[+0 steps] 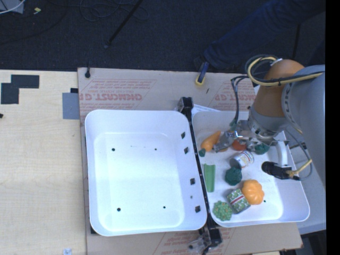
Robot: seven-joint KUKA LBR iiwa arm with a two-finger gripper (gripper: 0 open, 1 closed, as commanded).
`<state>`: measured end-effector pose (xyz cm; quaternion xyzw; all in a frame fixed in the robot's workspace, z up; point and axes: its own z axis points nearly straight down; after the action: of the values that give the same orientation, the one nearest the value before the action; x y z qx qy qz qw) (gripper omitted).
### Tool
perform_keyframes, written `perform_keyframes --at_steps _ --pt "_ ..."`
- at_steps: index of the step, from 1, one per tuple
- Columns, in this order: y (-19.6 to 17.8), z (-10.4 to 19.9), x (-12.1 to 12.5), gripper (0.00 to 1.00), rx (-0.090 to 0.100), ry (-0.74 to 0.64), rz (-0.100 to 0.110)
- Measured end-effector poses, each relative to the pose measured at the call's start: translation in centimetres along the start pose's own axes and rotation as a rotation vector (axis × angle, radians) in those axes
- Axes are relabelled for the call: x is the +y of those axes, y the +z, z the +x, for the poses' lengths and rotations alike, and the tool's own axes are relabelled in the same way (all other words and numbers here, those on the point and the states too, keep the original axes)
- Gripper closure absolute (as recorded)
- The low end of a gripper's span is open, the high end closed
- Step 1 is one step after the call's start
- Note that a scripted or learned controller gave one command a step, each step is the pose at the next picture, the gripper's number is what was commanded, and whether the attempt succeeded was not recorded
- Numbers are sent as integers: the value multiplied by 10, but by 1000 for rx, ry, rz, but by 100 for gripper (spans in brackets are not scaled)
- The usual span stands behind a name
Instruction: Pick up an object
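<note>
1. Right now arm (287,97) reaches in from right, over right bin (297,206).
2. Gripper (232,141) low in that bin's upper part, just beside carrot (210,141); cannot tell if clenched or released.
3. Can (244,159) just below gripper, dark green ball (232,176) under it.
4. Green stick (210,177) by bin's left wall.
5. Orange fruit (253,191), small box (237,200), broccoli (222,210) clustered at front.
6. Left bin (101,142) beside it on table (37,169).
</note>
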<state>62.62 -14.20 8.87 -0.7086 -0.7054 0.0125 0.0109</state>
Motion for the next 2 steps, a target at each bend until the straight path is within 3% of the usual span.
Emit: perform_keyframes --at_steps 2 --pt "0 7 0 0 -5 6 -1"
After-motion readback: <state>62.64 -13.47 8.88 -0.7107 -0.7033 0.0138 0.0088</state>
